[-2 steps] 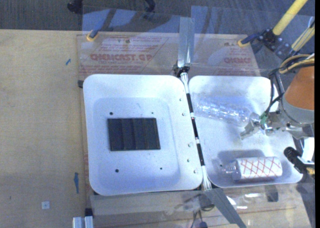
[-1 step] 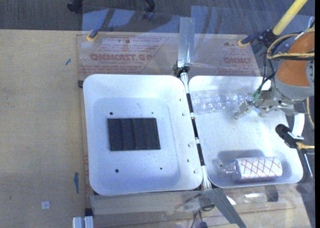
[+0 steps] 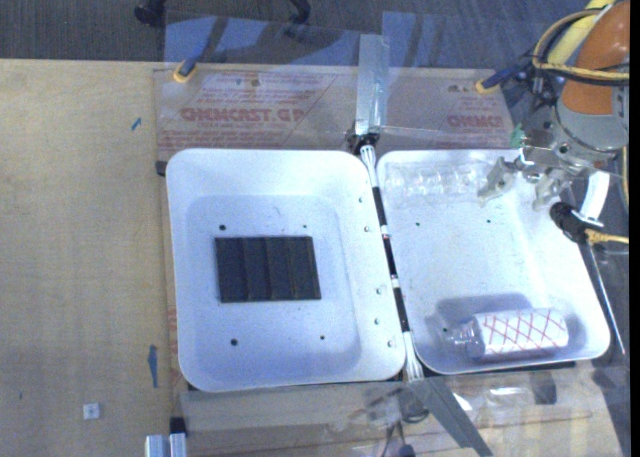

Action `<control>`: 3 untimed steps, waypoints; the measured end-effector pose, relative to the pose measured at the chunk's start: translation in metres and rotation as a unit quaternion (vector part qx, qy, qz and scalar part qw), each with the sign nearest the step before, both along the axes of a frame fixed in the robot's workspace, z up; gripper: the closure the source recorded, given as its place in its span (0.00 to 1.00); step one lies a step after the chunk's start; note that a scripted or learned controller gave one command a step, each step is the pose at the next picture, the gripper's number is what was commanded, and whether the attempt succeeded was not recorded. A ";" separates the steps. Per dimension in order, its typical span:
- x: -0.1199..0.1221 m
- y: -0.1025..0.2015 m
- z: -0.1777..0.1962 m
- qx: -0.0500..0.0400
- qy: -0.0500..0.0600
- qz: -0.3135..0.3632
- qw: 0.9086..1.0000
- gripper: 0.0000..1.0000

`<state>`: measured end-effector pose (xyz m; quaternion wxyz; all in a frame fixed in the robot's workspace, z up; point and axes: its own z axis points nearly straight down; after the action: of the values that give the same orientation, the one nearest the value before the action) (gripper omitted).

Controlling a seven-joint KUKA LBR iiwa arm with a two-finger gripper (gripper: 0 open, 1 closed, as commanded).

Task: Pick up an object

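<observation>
The two-finger metal gripper [image 3: 517,177] is hovering over the far right corner of the right shallow white plastic bin [image 3: 440,275], its thin fingers standing apart with nothing between them. The grey arm with an orange band [image 3: 598,55] is reaching in above it from the right edge, trailing yellow and black cables. Just beside the gripper, along the far edge of the same bin, a clear transparent plastic tray with rounded pockets [image 3: 435,183] is lying flat. A clear plastic bottle with a white label crossed by red diamond lines [image 3: 510,335] is lying on its side near the bin's near right corner, well apart from the gripper. The left shallow white plastic bin [image 3: 190,245] is touching the right one along their shared edge and is carrying a dark flat ribbed rectangular block [image 3: 268,268] at its centre. Both bins are resting on the wooden tabletop [image 3: 70,245].
</observation>
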<state>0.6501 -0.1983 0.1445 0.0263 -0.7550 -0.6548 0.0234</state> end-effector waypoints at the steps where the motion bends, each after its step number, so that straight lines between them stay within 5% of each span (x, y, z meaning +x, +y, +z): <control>1: -0.058 -0.002 0.040 -0.009 -0.032 -0.121 0.992 0.00; 2: -0.093 -0.006 0.007 -0.009 -0.045 -0.101 0.994 0.00; 3: -0.070 0.038 -0.057 -0.011 -0.034 -0.191 0.981 0.00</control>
<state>0.5800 -0.1600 0.0879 -0.0006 -0.8667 -0.4989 -0.0005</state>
